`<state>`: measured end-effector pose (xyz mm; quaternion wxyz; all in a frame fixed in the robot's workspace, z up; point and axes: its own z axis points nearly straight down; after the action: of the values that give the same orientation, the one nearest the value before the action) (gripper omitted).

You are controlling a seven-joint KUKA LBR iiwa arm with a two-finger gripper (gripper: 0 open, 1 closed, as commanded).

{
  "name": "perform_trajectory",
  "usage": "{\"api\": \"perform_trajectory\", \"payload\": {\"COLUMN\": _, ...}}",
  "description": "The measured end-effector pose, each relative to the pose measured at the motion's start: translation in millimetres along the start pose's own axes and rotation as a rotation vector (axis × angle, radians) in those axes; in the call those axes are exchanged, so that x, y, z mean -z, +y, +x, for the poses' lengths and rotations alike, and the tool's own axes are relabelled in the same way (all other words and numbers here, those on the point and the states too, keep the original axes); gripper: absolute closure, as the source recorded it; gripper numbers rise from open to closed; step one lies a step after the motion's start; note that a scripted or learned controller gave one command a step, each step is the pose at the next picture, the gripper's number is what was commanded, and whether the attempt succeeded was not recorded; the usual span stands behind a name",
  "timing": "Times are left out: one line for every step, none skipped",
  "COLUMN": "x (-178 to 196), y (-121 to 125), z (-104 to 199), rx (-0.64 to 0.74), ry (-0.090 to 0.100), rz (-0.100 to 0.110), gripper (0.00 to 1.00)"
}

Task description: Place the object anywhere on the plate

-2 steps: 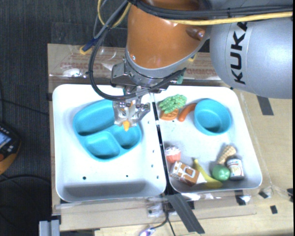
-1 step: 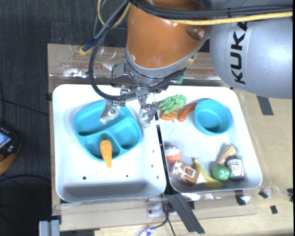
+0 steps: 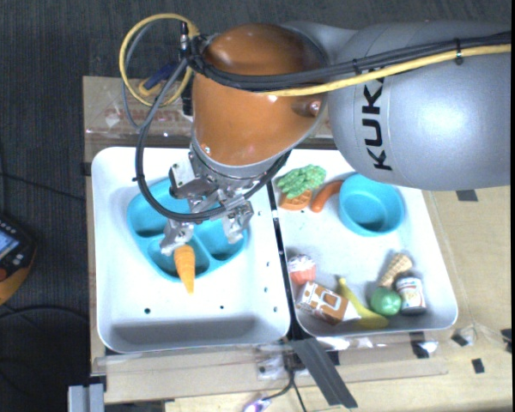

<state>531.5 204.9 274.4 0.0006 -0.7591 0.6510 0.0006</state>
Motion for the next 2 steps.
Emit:
{"api": "perform_trajectory", "payload": {"x": -37.7, "y": -75.1, "z": -17.5, "rx": -0.023, "ry": -0.006, "rz": 0.0, "gripper": 0.0}}
{"api": "perform_trajectory", "payload": {"x": -27.9, "y": -75.8, "z": -17.9, "rx": -0.027, "ry": -0.011, "rz": 0.002, "gripper": 1.0}}
